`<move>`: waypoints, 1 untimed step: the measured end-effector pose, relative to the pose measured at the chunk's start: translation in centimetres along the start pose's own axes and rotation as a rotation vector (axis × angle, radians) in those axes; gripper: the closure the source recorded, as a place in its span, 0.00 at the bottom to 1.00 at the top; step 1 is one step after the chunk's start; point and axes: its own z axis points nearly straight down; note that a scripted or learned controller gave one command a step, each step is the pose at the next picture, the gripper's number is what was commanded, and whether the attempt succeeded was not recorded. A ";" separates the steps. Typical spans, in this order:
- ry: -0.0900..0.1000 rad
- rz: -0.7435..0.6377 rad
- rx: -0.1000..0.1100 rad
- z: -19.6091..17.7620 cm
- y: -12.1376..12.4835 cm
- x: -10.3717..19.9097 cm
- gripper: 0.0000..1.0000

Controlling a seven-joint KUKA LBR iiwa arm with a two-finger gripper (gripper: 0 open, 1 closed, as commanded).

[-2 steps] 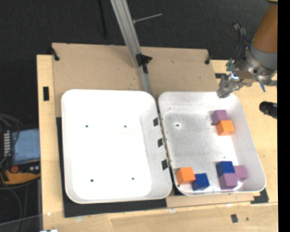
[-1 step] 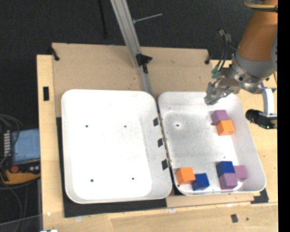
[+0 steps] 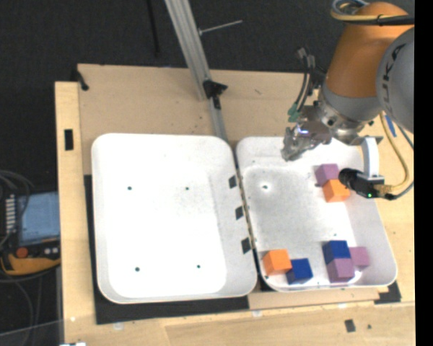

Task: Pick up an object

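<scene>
**Gripper poised over the right bin's far edge, nothing in it**

The gripper hangs at the far rim of the right bin, pointing down and to the left from the orange wrist. Whether it is parted or closed cannot be told at this size and angle, and no block shows in it. It sits over bare bin floor, with the nearest blocks just beside it to the right, so it looks to be above the bin rather than down on a target.

Those nearest blocks are a purple one and an orange one, touching each other against the right wall. Being so close together, they would leave little room around either.

Along the near wall lies a second group: an orange block touching a blue block, then, a little apart, a dark blue block pressed against two purple blocks. All are well apart from the gripper.

The left bin adjoins the right one.

The pick seems not yet begun; the purple-orange pair is the closest choice.
</scene>
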 end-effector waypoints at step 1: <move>0.001 -0.001 0.000 1.2 -1.3 5.7 1.00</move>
